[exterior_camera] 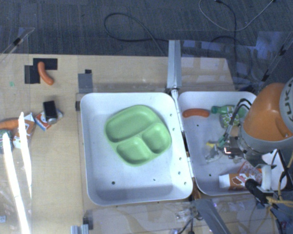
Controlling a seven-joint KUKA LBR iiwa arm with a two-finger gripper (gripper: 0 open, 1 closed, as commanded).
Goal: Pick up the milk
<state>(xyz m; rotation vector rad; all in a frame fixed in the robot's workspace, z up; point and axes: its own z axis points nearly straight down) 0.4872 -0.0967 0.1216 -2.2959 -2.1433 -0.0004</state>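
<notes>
Over the right bin (202, 186), in the camera view, the arm (271, 117) reaches in from the right side, and its jaws (223, 149) hang low among the things that lie there; I cannot tell if the jaws are spread or pressed together, because the wrist and some cables cover them. At the near edge of this bin lies a small carton (236, 179) on its side, white at one end and orange-red at the other, and I judge that this is the milk, although the print is too small to read. It rests on the bin floor, just beside the jaws but on their near side, and nothing shows it between them. A sausage (196, 113) lies at the far wall of the same bin, and a green packet (225, 114) is next to it, partly behind the arm. The left bin (98, 187) holds a green divided plate (137, 134), well apart from the work. On the table (48, 189) to the left lie some loose toys, which have no part in the task. As I judge it, the approach is made but the grasp is not yet done: the carton is not lifted, so closing on it and raising it are left.
</notes>
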